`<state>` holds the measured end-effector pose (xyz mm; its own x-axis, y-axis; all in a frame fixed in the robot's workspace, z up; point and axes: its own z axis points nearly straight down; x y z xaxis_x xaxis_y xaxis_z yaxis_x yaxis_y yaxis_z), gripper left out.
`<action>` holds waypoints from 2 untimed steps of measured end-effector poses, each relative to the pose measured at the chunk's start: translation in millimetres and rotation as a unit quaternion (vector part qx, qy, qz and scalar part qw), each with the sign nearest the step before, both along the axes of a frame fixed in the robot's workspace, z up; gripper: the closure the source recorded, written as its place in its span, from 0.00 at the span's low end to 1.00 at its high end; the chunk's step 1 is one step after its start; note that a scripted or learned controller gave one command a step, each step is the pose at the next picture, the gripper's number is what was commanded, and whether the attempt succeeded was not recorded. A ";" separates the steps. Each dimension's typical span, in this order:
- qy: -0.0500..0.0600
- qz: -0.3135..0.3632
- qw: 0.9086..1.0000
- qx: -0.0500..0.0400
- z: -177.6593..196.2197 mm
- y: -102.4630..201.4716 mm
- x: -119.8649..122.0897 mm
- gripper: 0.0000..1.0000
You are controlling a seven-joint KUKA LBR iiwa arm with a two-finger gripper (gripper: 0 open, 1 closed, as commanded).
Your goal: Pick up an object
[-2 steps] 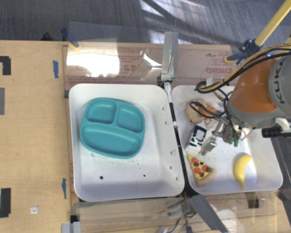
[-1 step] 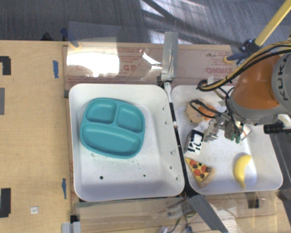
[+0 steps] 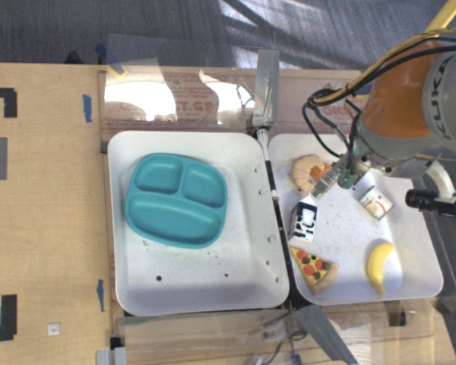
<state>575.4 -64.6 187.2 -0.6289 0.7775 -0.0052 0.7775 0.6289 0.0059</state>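
Teal divided plate (image 3: 176, 200), yellow banana (image 3: 380, 266), white bins (image 3: 121, 280), orange-banded arm (image 3: 399, 105).

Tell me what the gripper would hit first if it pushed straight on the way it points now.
Probably the tan, shell-shaped toy pastry: the gripper angles down toward the camera view's left, and its tip overlaps the pastry's edge. Height above it is unclear, so contact can't be confirmed.

In the left bin (image 3: 129, 280) we see open floor along the near edge and right side; the teal divided plate (image 3: 176, 200) fills its middle. In the right bin (image 3: 418, 226) the middle is bare, ringed by a shell-like piece (image 3: 305, 169), a black-and-white carton (image 3: 305, 222), a pizza slice (image 3: 315, 268), a banana (image 3: 378, 265) and a small white box (image 3: 374, 202). The arm (image 3: 403, 112) overhangs the far right corner.
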 end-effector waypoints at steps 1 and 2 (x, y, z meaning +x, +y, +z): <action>0.003 -0.145 0.989 0.001 -2.6 94.6 -6.9 1.00; 0.006 -0.431 0.902 0.001 -3.2 83.3 -61.4 1.00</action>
